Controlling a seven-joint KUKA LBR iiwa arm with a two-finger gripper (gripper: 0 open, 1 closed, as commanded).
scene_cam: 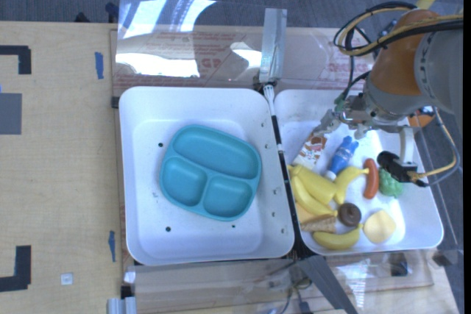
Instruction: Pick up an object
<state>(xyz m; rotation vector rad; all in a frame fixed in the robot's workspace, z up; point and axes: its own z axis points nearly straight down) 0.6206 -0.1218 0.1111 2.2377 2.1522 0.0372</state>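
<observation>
Your two-finger gripper [344,121], fingers apart, above small blue plastic bottle [342,156]; three yellow bananas [318,186]; one teal divided plate [210,172].

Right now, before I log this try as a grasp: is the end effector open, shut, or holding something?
End effector: cannot be told; it hangs over the right bin, above the blue bottle.

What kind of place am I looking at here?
Probably a robot lab's test bench: a grey arm reaches over two white bins, one with a teal tray, one with toy food like bananas.
</observation>
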